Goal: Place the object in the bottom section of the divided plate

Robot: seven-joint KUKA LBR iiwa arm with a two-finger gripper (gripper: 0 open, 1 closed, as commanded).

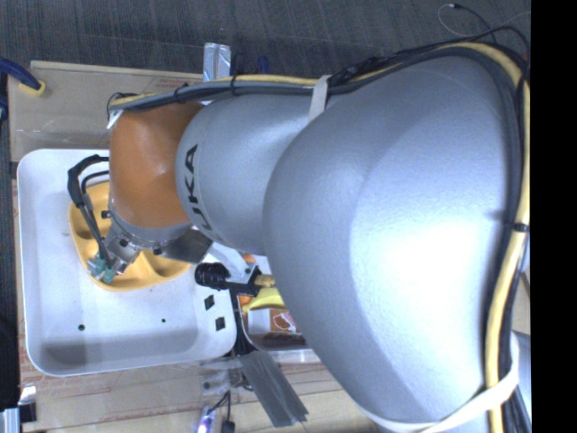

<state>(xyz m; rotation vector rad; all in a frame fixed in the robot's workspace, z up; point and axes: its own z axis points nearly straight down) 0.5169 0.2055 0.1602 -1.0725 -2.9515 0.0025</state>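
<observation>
Over the left-hand shallow white plastic bin [54,332] I see the grey arm's wrist, its jaws [106,269] low above the yellow divided plate [135,280]. A small green-and-white object [108,273] sits right at the tip (held or merely touched, I cannot tell). Most of the plate lies under the arm, so I cannot tell which section is beneath.

We see even, fairly bright light; a soft sheen lies on the grey arm [388,224], faint shadow in the white bin [54,332], slight overall softness.
</observation>
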